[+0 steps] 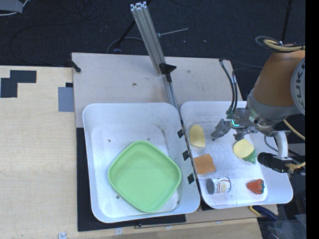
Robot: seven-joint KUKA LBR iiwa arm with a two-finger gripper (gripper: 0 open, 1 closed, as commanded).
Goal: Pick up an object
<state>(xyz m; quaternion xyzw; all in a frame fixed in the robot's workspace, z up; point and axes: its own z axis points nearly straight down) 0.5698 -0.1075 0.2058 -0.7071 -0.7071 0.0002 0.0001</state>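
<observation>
My gripper [221, 129] hangs over the upper middle of the right bin [279, 195], at right of centre in the frame; whether it is spread or pressed together I cannot tell at this slant, and nothing shows pinched in it. I judge the step in hand to be the approach, with no object yet taken.

Candidate objects, all in the right bin: a pale yellow piece [197, 135] just left of my gripper, near the divider; a yellow-and-green piece [244, 149] just to its lower right; an orange-brown slab [204, 164] below; a small can [219, 185] lying on its side towards the lower edge; a red piece [255, 186] at lower right. The left bin [94, 128] holds a green plate [144, 176].

The next move calls for settling on one target, centring over it, and descending. The pale yellow piece lies nearest, but the divider crowds its left side. The yellow-and-green piece has bare floor around it, as does the slab. The can may roll.
</observation>
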